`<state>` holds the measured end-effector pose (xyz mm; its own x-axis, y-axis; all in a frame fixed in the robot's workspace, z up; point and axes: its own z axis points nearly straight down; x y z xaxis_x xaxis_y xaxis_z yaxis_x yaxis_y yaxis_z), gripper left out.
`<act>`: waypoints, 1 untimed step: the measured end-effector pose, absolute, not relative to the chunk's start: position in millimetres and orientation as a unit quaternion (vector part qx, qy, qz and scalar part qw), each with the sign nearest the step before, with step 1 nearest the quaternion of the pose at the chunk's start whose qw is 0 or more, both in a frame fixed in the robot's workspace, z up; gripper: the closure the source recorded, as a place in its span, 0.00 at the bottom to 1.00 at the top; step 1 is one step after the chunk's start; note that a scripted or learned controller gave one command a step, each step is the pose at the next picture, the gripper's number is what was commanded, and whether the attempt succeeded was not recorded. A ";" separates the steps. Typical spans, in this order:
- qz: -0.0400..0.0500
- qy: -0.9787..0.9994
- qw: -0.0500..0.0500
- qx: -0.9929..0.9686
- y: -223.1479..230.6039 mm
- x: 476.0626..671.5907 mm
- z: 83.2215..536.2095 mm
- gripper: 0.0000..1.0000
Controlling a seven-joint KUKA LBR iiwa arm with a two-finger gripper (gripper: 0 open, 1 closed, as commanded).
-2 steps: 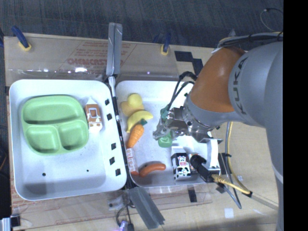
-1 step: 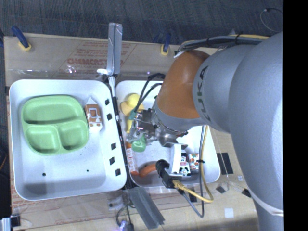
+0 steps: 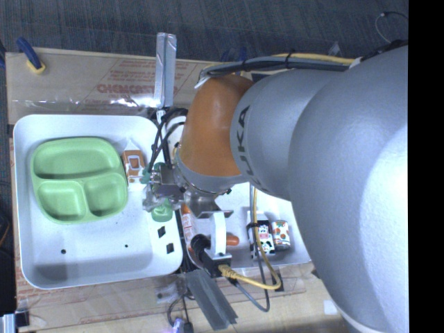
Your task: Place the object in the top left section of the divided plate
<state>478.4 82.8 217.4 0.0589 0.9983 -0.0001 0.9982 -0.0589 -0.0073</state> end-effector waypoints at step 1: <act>0.002 -0.729 0.001 -0.685 126.9 553.2 201.4 1.00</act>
<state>553.2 126.9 201.4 -0.0625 0.9980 -0.0009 0.9980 0.0625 -0.0047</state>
